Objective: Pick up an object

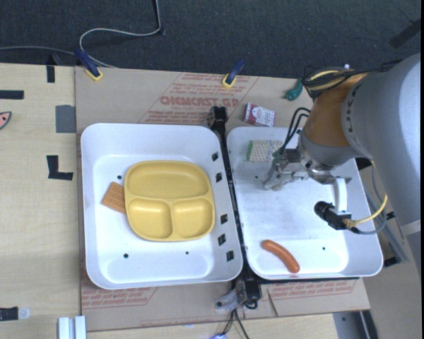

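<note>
Here, two shallow white plastic bins sit side by side on a sheet of printed brown cardboard (198, 104), their rims meeting along a dark clipped seam.

Left bin (99, 260): smooth, glossy, rounded corners. A yellow divided plate (171, 198) lies flat near its middle, with one wide compartment above and two smaller ones below, matte plastic with soft moulded ridges. A tan waffle-textured cracker (114, 197) pokes out from under the plate's left edge, touching it. Bare floor runs along the bin's bottom and left wall.

Right bin (360, 260): floor scuffed and dull. An orange-red sausage (280, 255), smooth, slightly curved, lies near the bottom rim, alone, with bare floor on all sides. A small green-speckled packet (261, 150) lies flat in the upper left corner, close to the seam.

Gripper (274, 179): metal, pale grey, lowered into the upper left part of the right bin, just below and beside the packet, well apart from the sausage. Glare and clutter at the tips; fingers look nearly together with nothing between them, though this cannot be told for certain. The arm's orange band (332, 119) and grey body overhang the bin's upper right; a black fitting with cable (330, 214) hangs over the right middle.

Outside the bins: a small red-and-white box (258, 114) on the cardboard above the right bin.
</note>
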Available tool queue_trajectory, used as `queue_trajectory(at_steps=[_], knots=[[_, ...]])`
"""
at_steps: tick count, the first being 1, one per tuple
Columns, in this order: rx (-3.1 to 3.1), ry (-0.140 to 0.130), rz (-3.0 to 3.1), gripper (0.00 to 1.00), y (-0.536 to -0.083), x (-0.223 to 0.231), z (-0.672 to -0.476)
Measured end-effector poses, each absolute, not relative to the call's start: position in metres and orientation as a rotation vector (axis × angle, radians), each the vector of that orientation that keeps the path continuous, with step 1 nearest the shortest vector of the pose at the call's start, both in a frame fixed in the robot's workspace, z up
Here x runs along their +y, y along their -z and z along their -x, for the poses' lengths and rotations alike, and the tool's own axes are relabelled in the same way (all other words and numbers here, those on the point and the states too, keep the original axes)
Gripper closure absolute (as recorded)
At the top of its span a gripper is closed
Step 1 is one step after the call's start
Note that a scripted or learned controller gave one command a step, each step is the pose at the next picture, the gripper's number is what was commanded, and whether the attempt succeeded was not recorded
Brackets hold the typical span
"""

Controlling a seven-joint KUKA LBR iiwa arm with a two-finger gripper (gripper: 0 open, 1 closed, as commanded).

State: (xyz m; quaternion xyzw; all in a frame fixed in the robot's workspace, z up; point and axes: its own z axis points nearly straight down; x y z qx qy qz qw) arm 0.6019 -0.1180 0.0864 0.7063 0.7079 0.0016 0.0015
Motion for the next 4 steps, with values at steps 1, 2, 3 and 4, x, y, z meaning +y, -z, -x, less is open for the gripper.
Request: queue_trajectory(at_steps=[1,2,3,4], knots=[[2.223,-0.006,-2.216,0.00,-0.086,-0.118,-0.602],[2.223,0.002,-2.220,0.00,-0.085,-0.098,-0.668],[2.223,0.005,-2.216,1.00,-0.094,-0.098,-0.668],[2.223,-0.001,-2.218,1.00,-0.208,-0.071,-0.645]])
